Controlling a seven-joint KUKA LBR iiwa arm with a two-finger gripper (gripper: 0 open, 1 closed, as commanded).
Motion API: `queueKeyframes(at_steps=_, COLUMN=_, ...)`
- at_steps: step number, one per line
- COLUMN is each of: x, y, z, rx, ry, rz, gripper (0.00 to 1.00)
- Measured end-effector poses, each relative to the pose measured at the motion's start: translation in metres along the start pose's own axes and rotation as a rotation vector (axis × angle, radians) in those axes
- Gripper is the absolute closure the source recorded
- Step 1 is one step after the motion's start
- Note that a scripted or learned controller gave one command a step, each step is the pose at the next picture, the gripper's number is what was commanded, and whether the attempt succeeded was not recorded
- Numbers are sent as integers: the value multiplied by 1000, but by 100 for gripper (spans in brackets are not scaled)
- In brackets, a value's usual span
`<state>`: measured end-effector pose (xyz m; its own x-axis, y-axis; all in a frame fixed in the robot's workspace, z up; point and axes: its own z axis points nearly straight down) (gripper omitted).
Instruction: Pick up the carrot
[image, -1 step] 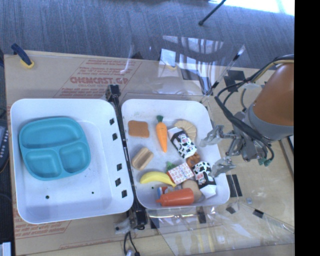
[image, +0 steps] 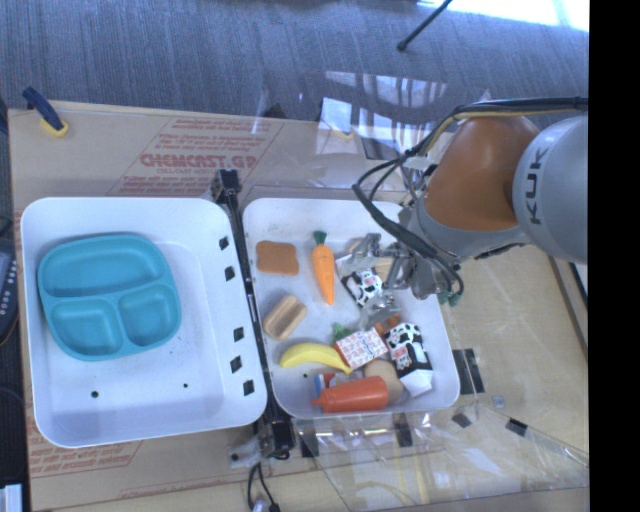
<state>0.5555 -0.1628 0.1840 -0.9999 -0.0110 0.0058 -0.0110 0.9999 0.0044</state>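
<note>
Metal gripper (image: 372, 262) hangs low over the right bin (image: 300, 210), right of centre in the frame, below the grey arm (image: 545, 190) and its orange band (image: 480, 175). How far it is parted cannot be told from this slant, and nothing is seen clamped in it; a small black-and-white cow-print carton (image: 367, 288) sits just beneath it.

Left of the gripper, near but apart, lies the carrot (image: 323, 270) on the bin floor. Its long axis runs nearly up and down the frame, green top toward the upper edge, tip toward the lower edge. A toast slice (image: 277, 258) lies to its left, a bread roll (image: 285, 316) below-left, a banana (image: 312, 356) lower still.

The left bin (image: 60, 420) holds a blue divided tray (image: 108, 295). Both bins rest on a cardboard-covered bench (image: 150, 150), with grey carpet (image: 200, 50) across the top of the frame.
</note>
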Motion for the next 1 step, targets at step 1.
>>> queueKeyframes(at_steps=1, x=-49, y=48, z=94, rx=0, ry=-2, rz=-95, gripper=0)
